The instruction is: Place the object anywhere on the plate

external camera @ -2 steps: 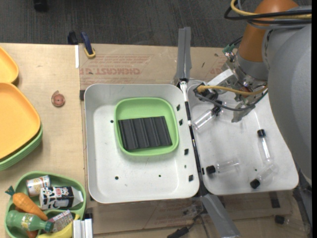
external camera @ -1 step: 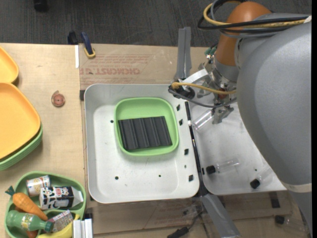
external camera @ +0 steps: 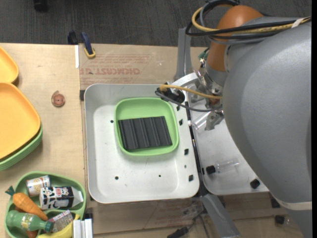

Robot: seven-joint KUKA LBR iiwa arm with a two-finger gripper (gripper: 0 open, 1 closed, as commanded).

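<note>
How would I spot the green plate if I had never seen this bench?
Find the white bin left of the big grey robot arm. In its upper half sits the green plate, square with rounded corners. A dark ribbed slab lies on it, unlike the yellow plates stacked at the bench's left edge.

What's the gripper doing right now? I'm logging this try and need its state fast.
Gripper: cannot be told from this view; it sits over the inner edge of the right bin, beside the green plate.
</note>
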